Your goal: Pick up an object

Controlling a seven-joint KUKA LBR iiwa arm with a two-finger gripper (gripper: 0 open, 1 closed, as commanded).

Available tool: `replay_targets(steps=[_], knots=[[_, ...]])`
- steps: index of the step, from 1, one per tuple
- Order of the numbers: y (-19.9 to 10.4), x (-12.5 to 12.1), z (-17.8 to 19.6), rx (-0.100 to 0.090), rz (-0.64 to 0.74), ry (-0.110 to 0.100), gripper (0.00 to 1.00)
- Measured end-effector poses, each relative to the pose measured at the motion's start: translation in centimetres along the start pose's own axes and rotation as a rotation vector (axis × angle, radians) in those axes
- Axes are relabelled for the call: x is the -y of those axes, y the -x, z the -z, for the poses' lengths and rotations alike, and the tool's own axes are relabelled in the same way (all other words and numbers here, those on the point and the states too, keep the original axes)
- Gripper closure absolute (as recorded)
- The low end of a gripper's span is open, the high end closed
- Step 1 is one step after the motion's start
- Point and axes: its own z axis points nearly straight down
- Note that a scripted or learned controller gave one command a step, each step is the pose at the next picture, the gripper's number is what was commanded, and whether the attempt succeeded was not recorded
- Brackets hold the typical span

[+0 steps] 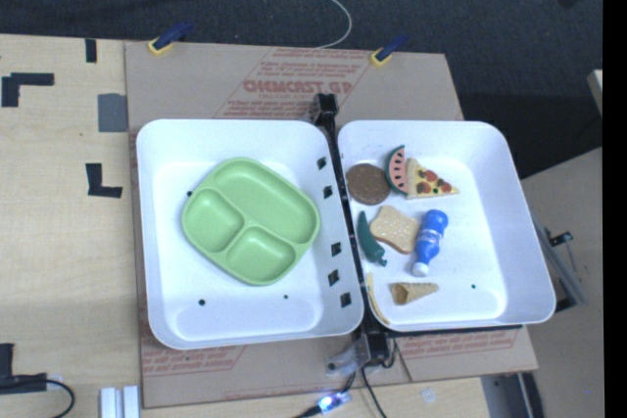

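While beside the brown disc (pixel 368 183), toast (pixel 396 228) against bottle (pixel 429 241).

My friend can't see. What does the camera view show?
Two white bins sit side by side: the left bin holds a green divided plate, and the right bin holds toy food, including a pizza slice, watermelon slice, toast, cookie and blue bottle.

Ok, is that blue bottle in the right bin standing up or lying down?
Lying down. The blue bottle rests on its side on the right bin floor, white cap toward the near edge.
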Motion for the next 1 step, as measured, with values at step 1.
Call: replay_targets(steps=[1], knots=[[2.25,0.80,-16.68,-0.019,-0.009,-0.023,1.00]])
